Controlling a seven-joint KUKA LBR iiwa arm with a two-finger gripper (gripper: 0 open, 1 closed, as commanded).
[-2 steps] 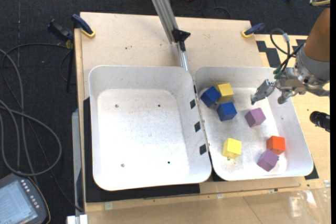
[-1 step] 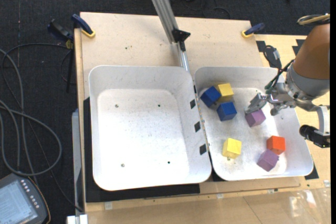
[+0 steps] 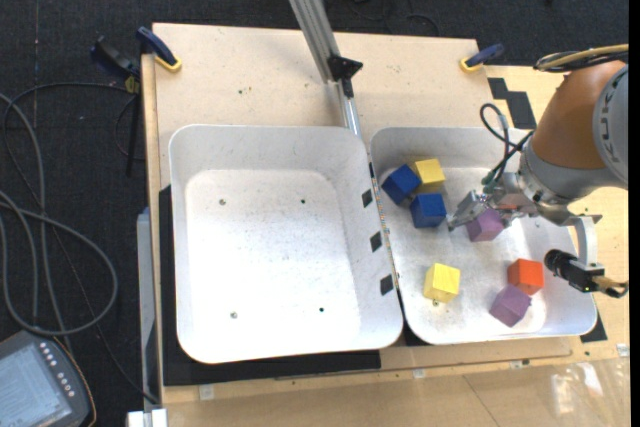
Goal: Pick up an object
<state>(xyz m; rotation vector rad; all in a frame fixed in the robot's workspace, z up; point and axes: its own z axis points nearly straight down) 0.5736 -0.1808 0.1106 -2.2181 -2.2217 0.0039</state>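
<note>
Fingers [image 3: 470,211] of the gripper [image 3: 482,215] are meeting a tilted purple cube [image 3: 487,227] mid right bin [image 3: 560,320]; their grip is unclear, partly hidden.

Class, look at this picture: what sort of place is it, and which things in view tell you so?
Probably a robotics lab: a robot arm over white bins of coloured blocks, with loose cables on the floor.

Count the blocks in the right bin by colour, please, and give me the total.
Blue blocks: 2
Yellow blocks: 2
Purple blocks: 2
Orange block: 1
Total: 7, all in the right bin
</note>
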